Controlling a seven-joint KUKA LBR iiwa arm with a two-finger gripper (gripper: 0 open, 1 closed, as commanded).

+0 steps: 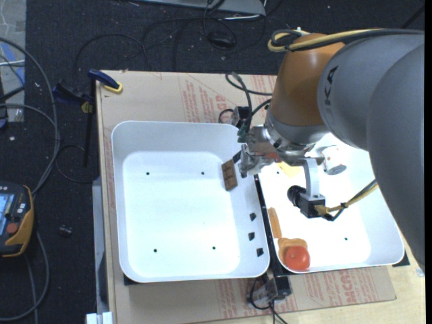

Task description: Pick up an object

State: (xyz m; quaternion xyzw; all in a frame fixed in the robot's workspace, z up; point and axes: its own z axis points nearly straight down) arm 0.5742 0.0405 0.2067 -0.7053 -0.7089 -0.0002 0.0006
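Probably hung low over the far left corner of the right bin [358, 214] to reach in for something, with the hand [248, 155] impossible to tell as wide or narrow, and the red ball [295, 256] well apart at that bin's near left corner.

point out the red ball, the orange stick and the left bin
red ball [296, 256], camera view, middle of its top
orange stick [275, 223], camera view, mid-length
left bin [177, 132], camera view, far rim
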